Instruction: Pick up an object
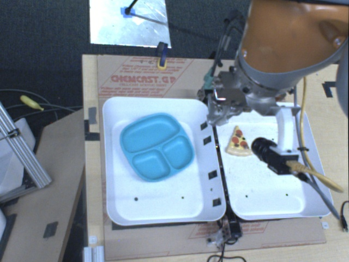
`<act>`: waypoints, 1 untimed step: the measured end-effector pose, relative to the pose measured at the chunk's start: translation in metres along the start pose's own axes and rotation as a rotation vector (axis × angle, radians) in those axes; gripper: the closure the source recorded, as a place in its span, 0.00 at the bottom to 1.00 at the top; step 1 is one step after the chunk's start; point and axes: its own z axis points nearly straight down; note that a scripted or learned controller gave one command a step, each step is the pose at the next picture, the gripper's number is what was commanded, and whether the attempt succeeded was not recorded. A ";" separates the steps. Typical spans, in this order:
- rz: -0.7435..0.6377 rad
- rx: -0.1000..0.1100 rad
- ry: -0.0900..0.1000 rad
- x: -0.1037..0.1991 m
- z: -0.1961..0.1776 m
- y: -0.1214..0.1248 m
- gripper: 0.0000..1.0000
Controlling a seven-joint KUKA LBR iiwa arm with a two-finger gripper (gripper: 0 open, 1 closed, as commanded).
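The gripper (218, 113) hangs over the far-left corner of the right bin (272, 203); whether it is released or clenched cannot be told. The pizza slice (238, 141) lies just below and right of it, apparently ungrasped, so the pick seems not yet done.

A toy pizza slice (237, 141) lies flat in the right bin (272, 206), a pale wedge with red pepperoni dots, its tip pointing away toward the gripper (220, 111). It rests just below and slightly right of the gripper, not touching it.
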 end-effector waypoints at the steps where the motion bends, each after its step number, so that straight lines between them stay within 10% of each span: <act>1: 0.000 -0.007 0.001 -0.048 -0.039 0.000 1.00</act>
